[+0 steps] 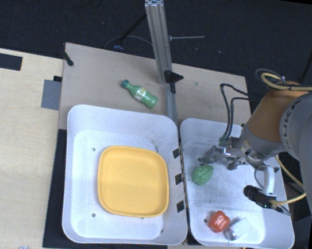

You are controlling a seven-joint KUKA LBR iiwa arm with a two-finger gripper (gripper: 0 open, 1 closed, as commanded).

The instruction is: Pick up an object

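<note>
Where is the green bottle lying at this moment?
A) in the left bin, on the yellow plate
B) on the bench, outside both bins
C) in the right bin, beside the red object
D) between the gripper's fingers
B: the green bottle lies on its side on the bench behind the left bin, apart from the yellow plate and from the gripper.

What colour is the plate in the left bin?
Yellow: the plate lies flat in the left bin, seen best in the overhead camera view.
</note>
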